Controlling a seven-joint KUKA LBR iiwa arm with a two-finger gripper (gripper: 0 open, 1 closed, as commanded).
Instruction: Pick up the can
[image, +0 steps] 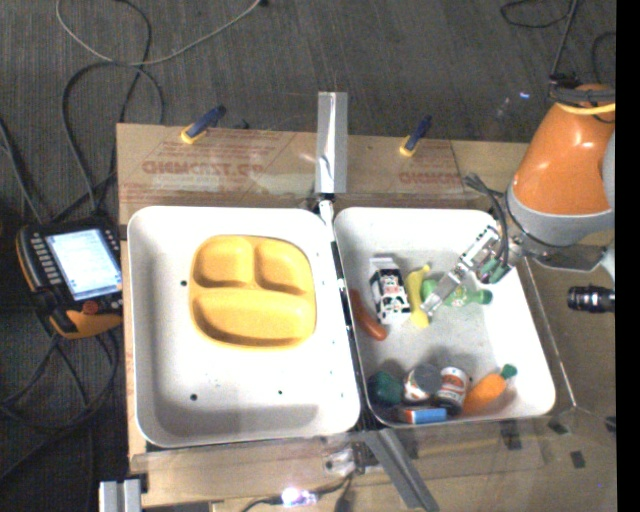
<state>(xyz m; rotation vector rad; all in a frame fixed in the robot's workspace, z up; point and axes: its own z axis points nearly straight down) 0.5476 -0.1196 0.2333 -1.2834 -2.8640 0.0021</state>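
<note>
The gripper (478, 262) hangs over the upper right part of the right bin (520, 330), at the end of a grey arm whose orange band (562, 165) fills the top right corner; whether its fingers are apart or together cannot be told, since they blur into the clutter beneath. Just below and left of it lie a green bottle-like item (452, 293) and a yellow banana-shaped piece (420, 296), and beside those a small white and black boxy toy (389, 290) with an orange-red sausage shape (365, 315) against the bin's left wall. The can (453, 384), short with a red and white label, lies well away from the gripper in the bin's lower part, packed between a grey round object (424, 380) and an orange carrot-like toy (487, 390), with a dark green thing (384, 386) and a blue item (428, 413) close by. The left bin (160, 400) holds a yellow divided tray (254, 290). Nothing appears gripped, so the task seems to be at the approach stage. The next move probably calls for travelling toward the bin's lower edge, centring over the can, and descending carefully, because its neighbours press close and could block the fingers.
</note>
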